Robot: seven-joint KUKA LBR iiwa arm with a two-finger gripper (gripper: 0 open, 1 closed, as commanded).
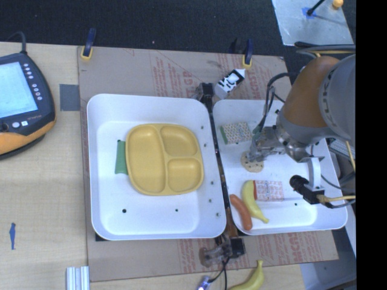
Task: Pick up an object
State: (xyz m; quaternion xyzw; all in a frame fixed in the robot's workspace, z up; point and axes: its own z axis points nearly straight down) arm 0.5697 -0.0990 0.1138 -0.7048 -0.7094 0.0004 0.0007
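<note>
My gripper (257,150) reaches down into the right bin (302,222), just above a small round tan cookie-like piece (252,162). Behind it lies a green speckled sponge-like pad (235,132). A yellow banana (252,202) and an orange-red sausage (240,211) lie side by side near the bin's front left. A red-and-white patterned packet (268,190) rests beside the banana. Nothing shows between the fingers.
The left bin (103,162) holds a yellow divided plate (163,159) lying over a green flat piece (120,157). A teach pendant (21,101) sits on the bench at far left. Another banana (253,278) lies outside the bins at the front. Clamps hold the cardboard's back edge.
</note>
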